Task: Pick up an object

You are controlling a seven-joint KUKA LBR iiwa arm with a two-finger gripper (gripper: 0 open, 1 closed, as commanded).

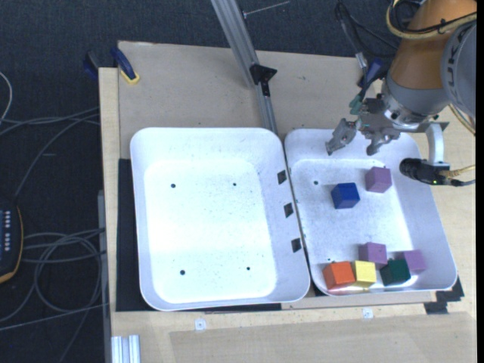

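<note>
**Blocks gathered in right bin, gripper spread above it**

Blocks are seen only in the right bin (423, 203). A blue block (345, 195) lies near the bin's middle, with a purple block (378, 179) just to its right and slightly farther back. Along the near wall a cluster is formed: an orange block (339, 274), a yellow block (365, 272), a green block (395, 271), and two more purple ones (373, 252) (414, 260). The left bin (144, 203) is bordered by the same bench (189, 89). The gripper (358, 140) is held over the far edge of the right bin, fingers spread apart; nothing is gripped or touched.
</note>
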